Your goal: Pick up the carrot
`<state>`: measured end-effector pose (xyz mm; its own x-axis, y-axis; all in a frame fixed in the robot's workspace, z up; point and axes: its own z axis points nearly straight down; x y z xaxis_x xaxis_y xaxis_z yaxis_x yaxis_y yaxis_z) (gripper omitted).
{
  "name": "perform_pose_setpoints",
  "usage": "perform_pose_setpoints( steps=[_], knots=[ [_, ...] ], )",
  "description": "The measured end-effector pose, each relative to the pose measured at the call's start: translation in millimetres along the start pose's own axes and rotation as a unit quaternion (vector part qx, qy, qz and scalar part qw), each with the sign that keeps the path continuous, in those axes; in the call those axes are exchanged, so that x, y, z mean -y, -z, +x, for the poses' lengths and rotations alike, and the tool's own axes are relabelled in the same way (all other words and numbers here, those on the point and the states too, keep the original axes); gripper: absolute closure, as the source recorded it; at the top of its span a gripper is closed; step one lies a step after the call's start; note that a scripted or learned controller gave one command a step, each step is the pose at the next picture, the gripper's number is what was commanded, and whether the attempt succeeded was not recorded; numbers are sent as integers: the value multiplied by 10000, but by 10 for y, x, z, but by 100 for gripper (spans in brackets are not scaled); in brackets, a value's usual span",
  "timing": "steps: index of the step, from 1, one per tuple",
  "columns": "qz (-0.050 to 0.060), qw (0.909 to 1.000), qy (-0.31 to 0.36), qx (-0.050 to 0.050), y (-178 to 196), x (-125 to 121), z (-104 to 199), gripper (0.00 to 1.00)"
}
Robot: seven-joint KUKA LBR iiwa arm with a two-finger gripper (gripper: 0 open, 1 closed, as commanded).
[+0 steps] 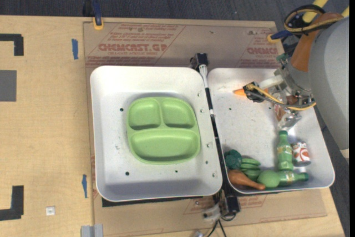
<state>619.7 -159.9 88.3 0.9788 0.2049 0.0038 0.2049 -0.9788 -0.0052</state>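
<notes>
A bright orange pointed tip (239,92), which looks like the carrot, lies near the back left of the right bin (327,172). The rest of it is hidden behind the wrist's fittings. A duller orange-brown tapered piece (244,178) lies at that bin's front left. My gripper (280,114) hangs over the middle right of the right bin, to the right of the orange tip and apart from it. Nothing shows between its fingers.
A green divided plate (163,130) sits in the left bin (105,86). Along the right bin's front lie a dark green leafy toy (233,160), two green bottles (284,151) (280,178) and a red-and-white can (301,153). A black bar (206,98) separates the bins.
</notes>
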Motion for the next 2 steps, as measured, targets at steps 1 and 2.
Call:
perform_pose_setpoints(
  steps=[1,2],
  knots=[
    [-72,9996,118,251,3,215,284,0],
    [17,9968,800,34,532,-234,330,0]
  ],
)
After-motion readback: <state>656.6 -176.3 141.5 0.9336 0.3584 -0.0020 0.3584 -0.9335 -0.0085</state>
